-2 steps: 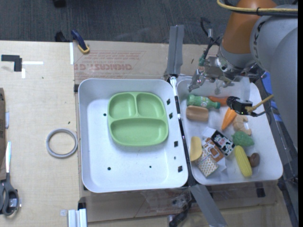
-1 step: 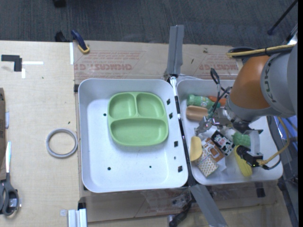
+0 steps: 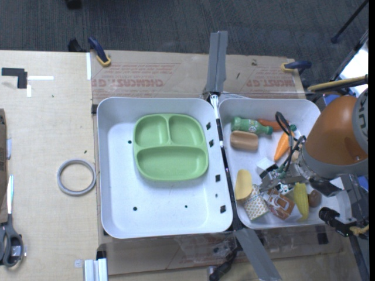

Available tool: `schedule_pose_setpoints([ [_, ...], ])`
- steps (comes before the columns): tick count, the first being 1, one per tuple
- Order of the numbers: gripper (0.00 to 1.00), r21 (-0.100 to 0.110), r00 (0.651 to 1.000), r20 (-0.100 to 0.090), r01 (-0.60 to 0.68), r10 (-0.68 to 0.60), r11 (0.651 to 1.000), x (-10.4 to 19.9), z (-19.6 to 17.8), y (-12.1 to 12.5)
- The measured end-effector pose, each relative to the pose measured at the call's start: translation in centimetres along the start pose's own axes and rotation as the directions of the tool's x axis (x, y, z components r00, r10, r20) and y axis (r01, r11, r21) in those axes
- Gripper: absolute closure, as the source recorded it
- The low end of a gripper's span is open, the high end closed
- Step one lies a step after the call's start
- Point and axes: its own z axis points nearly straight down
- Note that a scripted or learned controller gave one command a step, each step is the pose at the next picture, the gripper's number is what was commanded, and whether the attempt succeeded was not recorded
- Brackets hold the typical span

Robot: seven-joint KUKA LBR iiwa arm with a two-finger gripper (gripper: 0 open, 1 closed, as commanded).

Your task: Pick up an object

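Bench with two bins: my gripper (image 3: 280, 180) hangs over the cluttered right bin (image 3: 304, 107); I cannot tell its grip; I should descend onto one isolated item.

We have a single fixed camera, mounted high above the bench (image 3: 47, 127) and looking down at a slant. Our view takes in both white bins whole, the left bin (image 3: 111, 174) near centre and the right bin (image 3: 263, 105) toward the right edge, with dark floor (image 3: 176, 10) at the far side. The arm (image 3: 340, 133) enters from our right.
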Motion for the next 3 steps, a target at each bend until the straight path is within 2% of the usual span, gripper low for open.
schedule_pose_setpoints([
  [1,0.00,-0.001,1.000,0.000,-0.031,0.031,1.000,2.2,-4.7,-0.8],
  [2,0.00,-0.003,1.000,0.000,-0.028,0.028,1.000,-2.3,-0.1,1.7],
  [3,1.00,-0.003,1.000,-0.001,-0.031,0.031,1.000,-2.3,-1.0,1.7],
])
